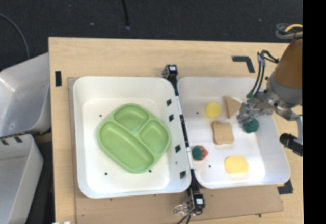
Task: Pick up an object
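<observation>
Yellow block (236, 165): nearest you, low in the right bin (275, 174), at 7 o'clock from the gripper (248, 115).
Grip state: you cannot tell.
Green ball (250, 126): just beside, 6 o'clock.
Tan slice (222, 133): 8 o'clock, near.

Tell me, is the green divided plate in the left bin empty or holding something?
Empty. The green divided plate lies flat in the left bin, and all three compartments show bare green.
</observation>
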